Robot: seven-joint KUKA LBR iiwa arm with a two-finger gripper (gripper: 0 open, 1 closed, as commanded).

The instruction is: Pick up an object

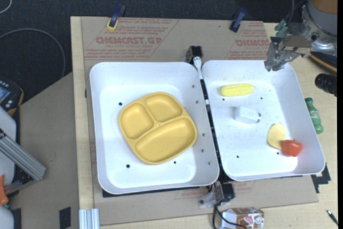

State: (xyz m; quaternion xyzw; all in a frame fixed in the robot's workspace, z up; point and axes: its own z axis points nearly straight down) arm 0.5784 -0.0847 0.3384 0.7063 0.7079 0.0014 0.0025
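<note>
The right bin holds a yellow corn cob near its back, a small white block in the middle, and a yellow piece touching a red one at the front right. A yellow divided plate lies in the left bin. My gripper hangs above the right bin's back right corner, well to the right of the corn cob, with nothing seen between its fingers.
A green marker-like object lies on the bench just outside the right bin's right wall. Clamps hold the cardboard at the back edge. A black hinge strip runs between the bins.
</note>
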